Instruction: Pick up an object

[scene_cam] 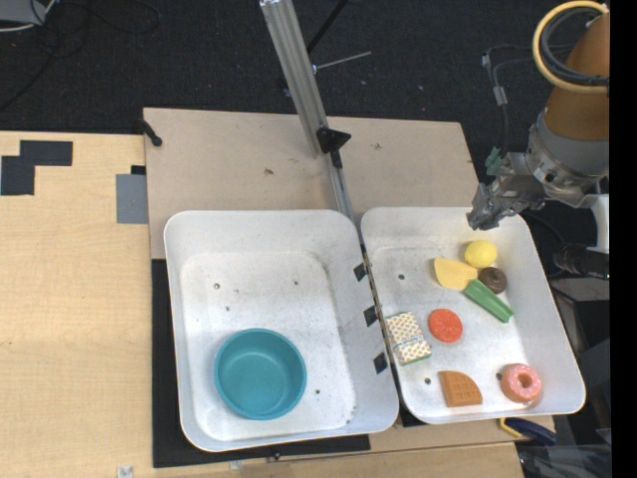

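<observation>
My gripper (485,217) hangs over the far right corner of the right bin (398,229), just above and behind a yellow ball (482,253). Nothing shows between its fingers. In that bin also lie a yellow wedge (453,272), a brown round piece (493,280), a green stick (486,302), a red disc (445,326), a patterned block (407,336), an orange-brown slab (459,389) and a pink donut (521,382).
The left bin (189,242) holds a teal bowl (260,372) near its front. A metal bar (304,88) slants down to the divide between the bins. The wooden bench lies behind both bins.
</observation>
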Controlling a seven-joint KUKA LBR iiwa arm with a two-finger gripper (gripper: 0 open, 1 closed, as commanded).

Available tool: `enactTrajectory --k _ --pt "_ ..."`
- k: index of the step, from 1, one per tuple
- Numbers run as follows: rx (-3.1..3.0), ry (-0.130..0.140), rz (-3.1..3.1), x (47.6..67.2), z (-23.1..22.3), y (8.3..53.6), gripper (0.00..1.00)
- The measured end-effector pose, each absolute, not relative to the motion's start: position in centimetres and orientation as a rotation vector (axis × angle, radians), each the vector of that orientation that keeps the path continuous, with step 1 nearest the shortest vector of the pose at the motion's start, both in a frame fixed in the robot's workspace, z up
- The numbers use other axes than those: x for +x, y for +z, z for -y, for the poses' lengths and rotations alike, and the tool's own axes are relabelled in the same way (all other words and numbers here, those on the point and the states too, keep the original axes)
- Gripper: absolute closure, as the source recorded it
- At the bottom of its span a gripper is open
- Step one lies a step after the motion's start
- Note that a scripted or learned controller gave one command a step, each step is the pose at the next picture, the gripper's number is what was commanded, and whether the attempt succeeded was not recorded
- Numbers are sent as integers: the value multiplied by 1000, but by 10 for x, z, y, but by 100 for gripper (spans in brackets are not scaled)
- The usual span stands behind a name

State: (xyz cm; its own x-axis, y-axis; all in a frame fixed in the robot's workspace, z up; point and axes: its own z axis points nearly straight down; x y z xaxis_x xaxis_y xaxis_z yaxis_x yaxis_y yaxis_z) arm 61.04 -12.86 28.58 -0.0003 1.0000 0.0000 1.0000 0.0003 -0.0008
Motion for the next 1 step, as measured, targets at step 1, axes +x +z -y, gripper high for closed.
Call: enactTrajectory --k 1 --pt "-2221 1 2221 610 129 286 0"
